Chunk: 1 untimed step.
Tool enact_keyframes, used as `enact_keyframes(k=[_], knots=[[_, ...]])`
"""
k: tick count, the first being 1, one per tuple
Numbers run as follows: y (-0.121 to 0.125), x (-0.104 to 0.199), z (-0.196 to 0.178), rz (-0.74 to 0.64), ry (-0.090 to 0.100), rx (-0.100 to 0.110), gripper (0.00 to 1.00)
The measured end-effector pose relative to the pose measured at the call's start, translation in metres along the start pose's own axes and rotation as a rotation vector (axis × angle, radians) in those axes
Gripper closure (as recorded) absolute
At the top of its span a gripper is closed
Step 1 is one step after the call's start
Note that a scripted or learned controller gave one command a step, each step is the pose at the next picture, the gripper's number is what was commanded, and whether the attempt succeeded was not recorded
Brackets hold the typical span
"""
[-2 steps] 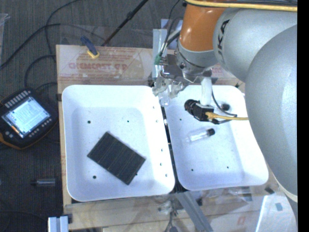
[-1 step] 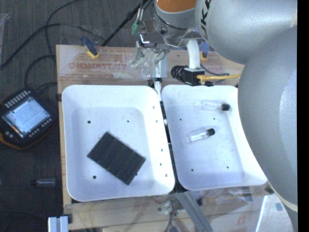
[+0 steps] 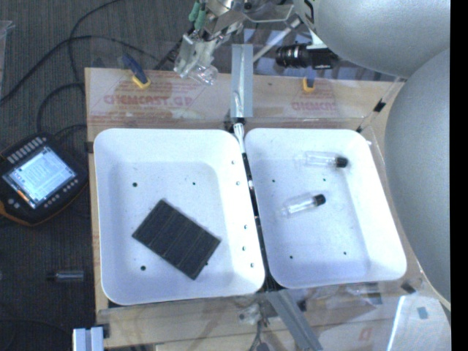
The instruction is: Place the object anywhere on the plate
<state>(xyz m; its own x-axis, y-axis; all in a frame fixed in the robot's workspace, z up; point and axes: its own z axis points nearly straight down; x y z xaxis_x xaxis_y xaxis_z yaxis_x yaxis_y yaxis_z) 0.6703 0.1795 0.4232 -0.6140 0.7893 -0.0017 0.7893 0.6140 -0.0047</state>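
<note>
Faint red "CHEMCAST GP" print on the bench board [image 3: 146,99], mirrored.

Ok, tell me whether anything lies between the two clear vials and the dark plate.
Only the bins' walls. The two clear vials with black caps lie in the right white bin; the dark ridged rectangular plate lies in the left white bin. The adjoining rims run between them. The tool is above the bench's far edge.

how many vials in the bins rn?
2, both in the right bin: one vial near its far edge, the other vial nearer the middle. The arm overhead may hide more on the right.
</note>
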Motion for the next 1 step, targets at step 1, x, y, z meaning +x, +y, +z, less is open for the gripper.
enact_keyframes(k=[1], knots=[[0.0198, 0.0326, -0.0077, -0.53, 0.0, -0.002, 1.0]])
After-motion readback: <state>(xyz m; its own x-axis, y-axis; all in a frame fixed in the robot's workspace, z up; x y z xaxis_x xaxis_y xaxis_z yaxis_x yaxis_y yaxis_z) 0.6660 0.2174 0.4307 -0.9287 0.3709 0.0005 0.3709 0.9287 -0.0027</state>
